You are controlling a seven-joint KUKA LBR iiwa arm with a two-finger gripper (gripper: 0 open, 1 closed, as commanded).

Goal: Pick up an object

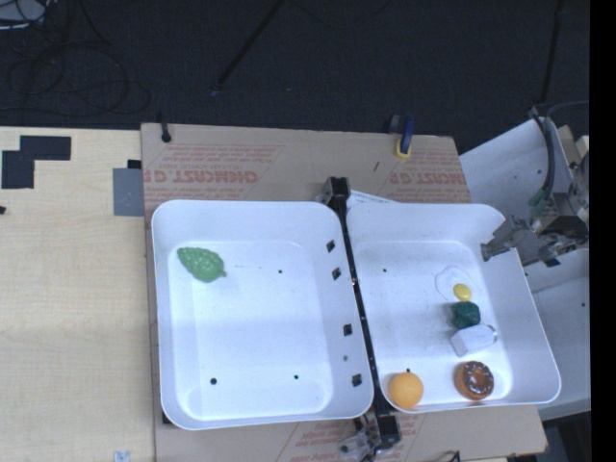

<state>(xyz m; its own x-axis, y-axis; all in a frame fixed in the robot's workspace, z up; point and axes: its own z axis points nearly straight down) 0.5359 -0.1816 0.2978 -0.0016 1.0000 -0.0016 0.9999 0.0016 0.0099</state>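
objects lie in both shallow white bins: a leafy green lump (200, 264) sits alone near the left bin's (173, 354) far left corner, while the right bin (414, 229) holds a small yellow piece (463, 293), a dark green block (466, 314), a white cup-like piece (473, 339), a brown ring doughnut (474, 380) and an orange ball (405, 390). the gripper (525, 239) hangs over that bin's right rim; whether its fingers are spread, i cannot tell.

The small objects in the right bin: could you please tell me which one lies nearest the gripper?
The small yellow piece, topmost of the cluster in the right bin, lies nearest the gripper. The dark green block, white cup, brown doughnut and orange ball lie farther down.
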